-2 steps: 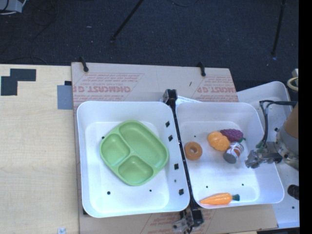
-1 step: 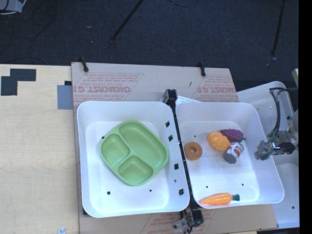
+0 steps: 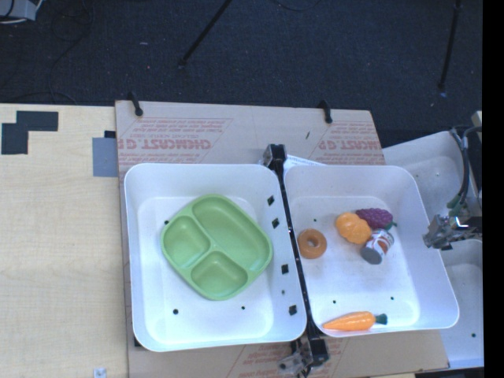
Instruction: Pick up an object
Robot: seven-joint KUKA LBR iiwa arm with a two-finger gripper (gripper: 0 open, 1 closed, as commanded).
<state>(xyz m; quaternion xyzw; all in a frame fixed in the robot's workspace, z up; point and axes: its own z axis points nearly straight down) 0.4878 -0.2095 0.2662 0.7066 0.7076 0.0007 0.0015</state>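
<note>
Right bin on the worktop: doughnut, orange fruit touching purple grapes, small can, and carrot near the front wall. Left bin: green divided plate. Gripper sits beyond the right bin's right rim; state of jaws cannot be told.
</note>
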